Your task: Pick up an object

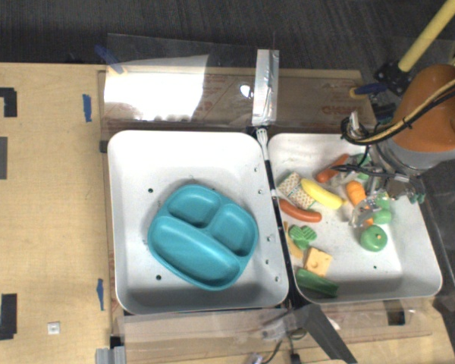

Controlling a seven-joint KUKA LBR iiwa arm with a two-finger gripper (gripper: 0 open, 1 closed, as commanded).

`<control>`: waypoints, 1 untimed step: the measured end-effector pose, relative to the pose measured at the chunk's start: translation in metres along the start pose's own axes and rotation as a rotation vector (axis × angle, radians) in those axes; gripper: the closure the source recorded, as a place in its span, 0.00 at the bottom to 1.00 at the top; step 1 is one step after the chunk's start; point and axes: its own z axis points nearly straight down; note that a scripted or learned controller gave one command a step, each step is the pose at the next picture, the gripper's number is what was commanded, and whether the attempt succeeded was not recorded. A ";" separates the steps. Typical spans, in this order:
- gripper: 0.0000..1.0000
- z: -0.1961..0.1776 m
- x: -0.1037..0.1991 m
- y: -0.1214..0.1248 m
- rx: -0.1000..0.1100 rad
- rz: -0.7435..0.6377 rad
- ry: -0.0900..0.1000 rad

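Table [38, 203]: light wood surface carrying two shallow white bins side by side.

Left bin [129, 165]: holds one teal divided plate [203, 235] with three compartments, lying slightly askew near the bin's middle.

Right bin [417, 264]: holds a scatter of small toy foods. Nearest the divider, a patterned beige piece [290, 186] touches a yellow banana [321, 194]; just below lies a red-orange sausage [300, 212]. Lower down sit a green leafy piece [302, 236], an orange cheese-like block [318, 262] and a dark green cucumber [316, 282] at the bin's near edge. Farther right: an orange carrot [354, 192] and a round green apple [374, 238].

Tool [370, 203]: hangs low among the carrot and apple, beneath the arm's orange band [434, 120]. Whether it is spread or pressed together cannot be told; wires and small parts clutter that spot.
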 end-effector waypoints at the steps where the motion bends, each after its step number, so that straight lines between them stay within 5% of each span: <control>1: 0.00 0.013 0.005 -0.002 -0.004 0.138 0.014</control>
